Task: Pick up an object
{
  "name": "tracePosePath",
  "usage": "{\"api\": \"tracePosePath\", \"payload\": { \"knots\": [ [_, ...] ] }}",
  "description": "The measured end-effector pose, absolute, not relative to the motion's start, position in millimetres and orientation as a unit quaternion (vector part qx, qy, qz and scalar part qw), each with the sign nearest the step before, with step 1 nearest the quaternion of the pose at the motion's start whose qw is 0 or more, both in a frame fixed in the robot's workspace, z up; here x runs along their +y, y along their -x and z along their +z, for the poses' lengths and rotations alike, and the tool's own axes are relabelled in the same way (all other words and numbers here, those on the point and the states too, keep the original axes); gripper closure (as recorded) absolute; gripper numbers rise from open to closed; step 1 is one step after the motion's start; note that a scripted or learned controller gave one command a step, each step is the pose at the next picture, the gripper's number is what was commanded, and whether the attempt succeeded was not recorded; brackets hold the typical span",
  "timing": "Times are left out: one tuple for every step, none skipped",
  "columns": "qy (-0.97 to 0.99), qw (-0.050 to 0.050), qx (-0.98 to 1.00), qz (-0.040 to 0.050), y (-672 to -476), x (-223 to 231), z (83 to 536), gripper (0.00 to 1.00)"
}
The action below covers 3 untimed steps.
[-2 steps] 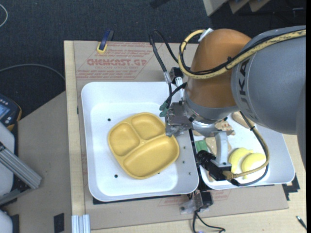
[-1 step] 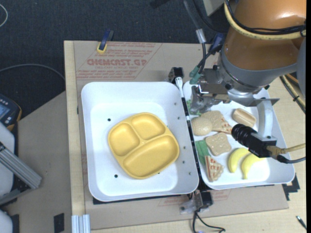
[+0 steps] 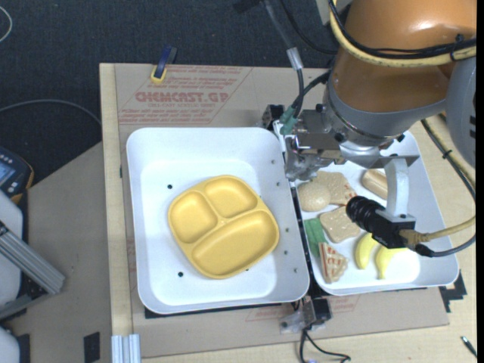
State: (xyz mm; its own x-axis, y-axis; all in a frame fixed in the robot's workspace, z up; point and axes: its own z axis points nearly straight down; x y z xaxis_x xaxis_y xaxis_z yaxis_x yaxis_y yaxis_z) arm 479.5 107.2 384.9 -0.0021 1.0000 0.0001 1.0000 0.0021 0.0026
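Observation:
The right bin (image 3: 435, 267) holds several toy foods: a round tan biscuit (image 3: 314, 197), a slice of toast (image 3: 339, 224), a waffle wedge (image 3: 333, 262), a green piece (image 3: 313, 235), two yellow banana pieces (image 3: 378, 254) and a pale bread roll (image 3: 373, 181). My gripper (image 3: 305, 159) hangs low over the far left corner of this bin, just above the biscuit. The arm's wide orange and grey wrist (image 3: 393, 59) hides the back of the bin. I see nothing held.
A yellow divided plate (image 3: 223, 225) lies in the left bin (image 3: 151, 165). A black cylinder with a cable (image 3: 376, 221) juts from the arm over the toast and bananas. A blue and yellow clip (image 3: 161, 65) lies on the board behind the bins.

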Motion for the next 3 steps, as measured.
{"api": "tracePosePath", "payload": {
  "knots": [
    [-0.707,0.002,0.708,0.0016,-480.0,106.9,395.4,1.0],
    [-0.709,-0.002,0.705,-0.0038,-478.4,65.2,328.6,1.0],
    [-0.703,-0.004,0.711,-0.0026,-477.0,170.7,276.8,1.0]
  ]
}}
